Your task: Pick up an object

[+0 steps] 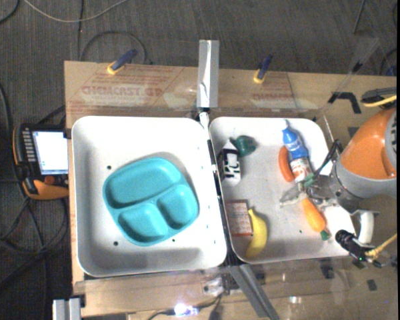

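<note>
The right bin [273, 245] holds several objects. A yellow banana [257, 233] lies at the front beside a small reddish box [237, 219]. An orange carrot [314, 217] lies near the right wall. A white bottle with a blue cap [295, 151] rests against a red-orange piece [285, 163] at the back. A dark green object [244, 145] and a black-and-white object [230, 164] sit by the left wall. My gripper [300, 191] reaches in from the right, low over the bin floor between the bottle and the carrot. Nothing visibly sits in its grasp.
The left bin [93, 245] holds a teal divided plate [151, 200]. A metal post [207, 72] stands behind the wall between the bins. The arm's orange band [367, 153] hangs over the right bin's right rim. A handheld pendant [43, 160] lies left of the bench.
</note>
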You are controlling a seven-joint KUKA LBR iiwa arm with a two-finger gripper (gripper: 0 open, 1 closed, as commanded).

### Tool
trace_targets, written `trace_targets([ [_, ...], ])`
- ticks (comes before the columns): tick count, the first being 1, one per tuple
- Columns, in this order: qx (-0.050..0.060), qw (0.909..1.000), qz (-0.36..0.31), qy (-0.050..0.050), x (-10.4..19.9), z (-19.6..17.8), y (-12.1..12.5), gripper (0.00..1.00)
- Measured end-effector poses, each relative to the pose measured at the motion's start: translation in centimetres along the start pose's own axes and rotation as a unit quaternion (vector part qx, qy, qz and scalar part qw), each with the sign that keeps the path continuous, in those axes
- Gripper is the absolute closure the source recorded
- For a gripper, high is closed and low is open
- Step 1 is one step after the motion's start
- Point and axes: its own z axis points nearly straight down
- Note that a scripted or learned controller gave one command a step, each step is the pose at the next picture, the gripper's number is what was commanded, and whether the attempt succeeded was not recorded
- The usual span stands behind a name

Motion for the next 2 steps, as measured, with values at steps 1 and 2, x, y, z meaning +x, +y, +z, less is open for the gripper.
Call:
trace_targets([
  [1,0.002,1.0,0.003,-0.003,-0.4,-0.6,-0.2,1.0],
  [2,0.015,0.9992,-0.038,-0.007,2.7,-12.0,6.1,1.0],
])
